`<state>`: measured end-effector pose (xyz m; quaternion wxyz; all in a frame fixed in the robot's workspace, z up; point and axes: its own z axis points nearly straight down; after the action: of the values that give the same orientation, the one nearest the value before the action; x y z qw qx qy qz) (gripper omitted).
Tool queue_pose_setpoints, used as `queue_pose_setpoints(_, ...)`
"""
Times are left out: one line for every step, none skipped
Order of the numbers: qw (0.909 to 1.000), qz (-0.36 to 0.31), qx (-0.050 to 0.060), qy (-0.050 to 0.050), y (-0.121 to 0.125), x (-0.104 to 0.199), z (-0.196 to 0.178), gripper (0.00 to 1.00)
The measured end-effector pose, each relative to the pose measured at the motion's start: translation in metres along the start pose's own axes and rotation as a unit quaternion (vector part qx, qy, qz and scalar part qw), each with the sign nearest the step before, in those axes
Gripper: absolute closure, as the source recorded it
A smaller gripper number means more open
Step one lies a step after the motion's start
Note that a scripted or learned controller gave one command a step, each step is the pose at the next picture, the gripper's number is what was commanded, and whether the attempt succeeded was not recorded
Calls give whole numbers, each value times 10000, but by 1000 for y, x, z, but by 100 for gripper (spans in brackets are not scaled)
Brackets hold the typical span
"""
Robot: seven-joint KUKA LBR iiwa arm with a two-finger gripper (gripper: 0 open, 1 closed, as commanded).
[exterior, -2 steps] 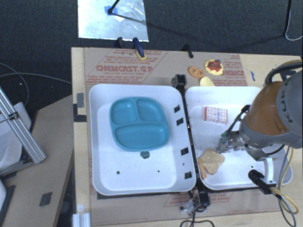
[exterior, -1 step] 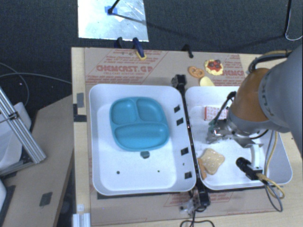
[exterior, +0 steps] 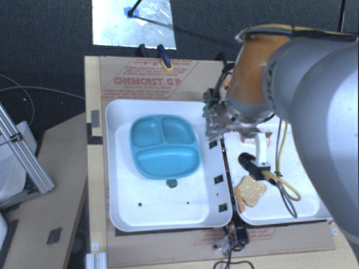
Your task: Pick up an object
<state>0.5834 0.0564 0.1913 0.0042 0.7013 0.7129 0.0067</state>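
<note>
A blue divided plate (exterior: 165,147) lies in the left bin (exterior: 124,206), toward its back. Just in front of the plate sits a small dark grey-green piece (exterior: 171,182). A tan toast-shaped piece (exterior: 251,192) lies at the front left of the right bin (exterior: 305,210). My gripper (exterior: 213,125) hangs over the wall between the two bins, close to the plate's right rim. The big grey arm with its orange band hides much of the right bin.
A cardboard sheet (exterior: 147,78) lies under the bins, with a clamp (exterior: 164,58) at its back edge. A shiny square panel (exterior: 133,14) stands behind. Metal rails (exterior: 22,156) lean at the far left.
</note>
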Motion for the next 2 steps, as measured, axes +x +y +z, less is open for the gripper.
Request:
queue_pose_setpoints(10000,79,49,-25,48,-39,7,100)
queue_pose_setpoints(10000,53,70,-16,34,-11,7,100)
